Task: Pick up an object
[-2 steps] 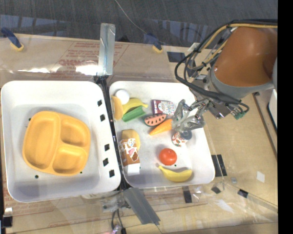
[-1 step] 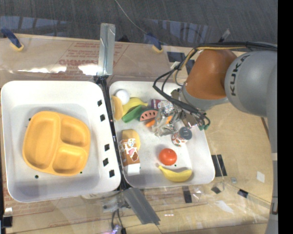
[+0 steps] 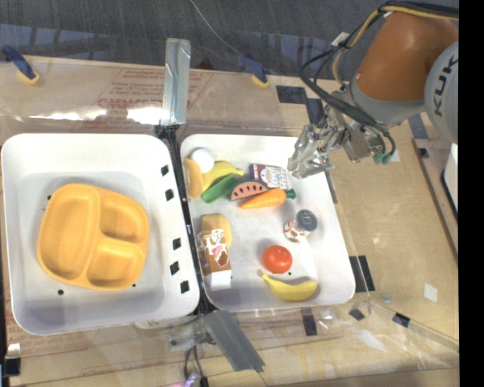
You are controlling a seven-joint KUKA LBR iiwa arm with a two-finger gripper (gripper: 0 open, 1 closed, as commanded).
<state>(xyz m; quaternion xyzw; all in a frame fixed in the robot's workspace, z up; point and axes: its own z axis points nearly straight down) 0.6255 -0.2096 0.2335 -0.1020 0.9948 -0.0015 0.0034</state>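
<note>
Plainly, the camera view catches the arm early in the pick, with nothing lifted yet. The gripper [image 3: 306,161] hangs over the far right corner of the right bin [image 3: 343,256], just above that bin's far rim, below the arm's orange band [image 3: 399,51]. Whether its fingers are spread or closed I cannot tell; the metal there is a pale tangle against the white bin, and no object shows between them.

Every candidate lies in the right bin. Nearest the gripper, just beside it toward the bin's middle, is a small dark carton [image 3: 268,174], with a carrot [image 3: 264,199] touching its near edge and a watermelon slice [image 3: 248,189] beside that. Along the far left corner sit a white egg-like piece [image 3: 199,164], a yellow banana [image 3: 220,171] and a green vegetable [image 3: 219,187]. By the left wall lies a juice bottle [image 3: 215,251]. Toward the near edge are a tomato [image 3: 277,258] and a second banana [image 3: 290,287], with a small round can [image 3: 306,219] and a speckled ball [image 3: 294,230] near the right wall.

The left bin [image 3: 16,216] carries a yellow divided tray [image 3: 91,236].

I judge this the approach step. The next move calls for choosing a target, likely the carton or carrot, centring over it clear of its neighbours, then descending and closing.
</note>
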